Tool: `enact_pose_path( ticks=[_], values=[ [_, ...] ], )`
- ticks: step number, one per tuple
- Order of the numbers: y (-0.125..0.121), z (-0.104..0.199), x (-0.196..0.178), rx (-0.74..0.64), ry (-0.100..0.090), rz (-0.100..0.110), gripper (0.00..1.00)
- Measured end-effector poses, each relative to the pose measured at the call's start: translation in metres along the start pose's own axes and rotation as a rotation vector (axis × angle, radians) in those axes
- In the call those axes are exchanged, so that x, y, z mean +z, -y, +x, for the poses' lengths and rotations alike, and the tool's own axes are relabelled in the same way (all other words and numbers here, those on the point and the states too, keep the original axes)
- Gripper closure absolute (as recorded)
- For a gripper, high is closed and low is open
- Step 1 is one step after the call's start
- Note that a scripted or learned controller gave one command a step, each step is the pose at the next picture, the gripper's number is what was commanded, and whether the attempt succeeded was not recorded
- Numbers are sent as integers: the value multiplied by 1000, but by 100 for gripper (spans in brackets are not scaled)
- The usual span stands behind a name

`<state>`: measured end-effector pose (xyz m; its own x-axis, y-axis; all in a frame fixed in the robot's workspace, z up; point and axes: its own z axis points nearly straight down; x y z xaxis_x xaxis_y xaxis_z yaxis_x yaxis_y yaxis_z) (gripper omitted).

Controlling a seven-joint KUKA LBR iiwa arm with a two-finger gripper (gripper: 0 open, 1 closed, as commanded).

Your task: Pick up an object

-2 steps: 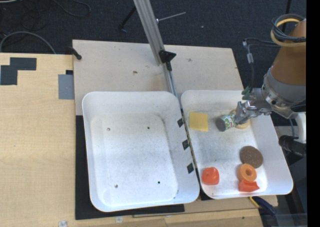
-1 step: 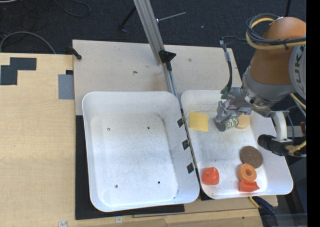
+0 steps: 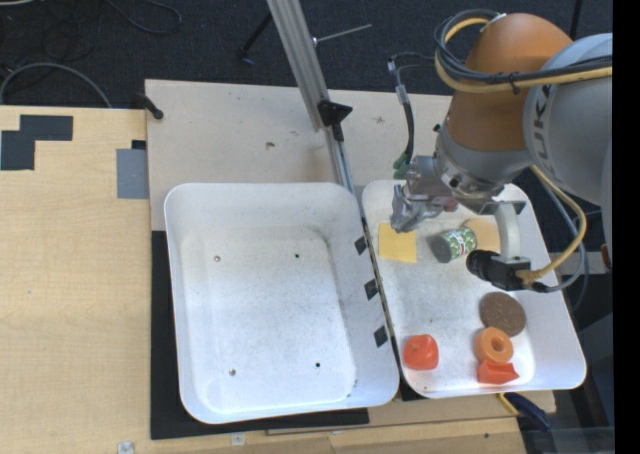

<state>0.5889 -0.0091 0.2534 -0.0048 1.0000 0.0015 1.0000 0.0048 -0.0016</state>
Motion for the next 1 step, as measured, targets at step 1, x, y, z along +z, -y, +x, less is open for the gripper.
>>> enact_pose_path(
  ticks=[1],
  values=[
    [-24, 58, 7, -1, 0, 0, 100]
  ],
)
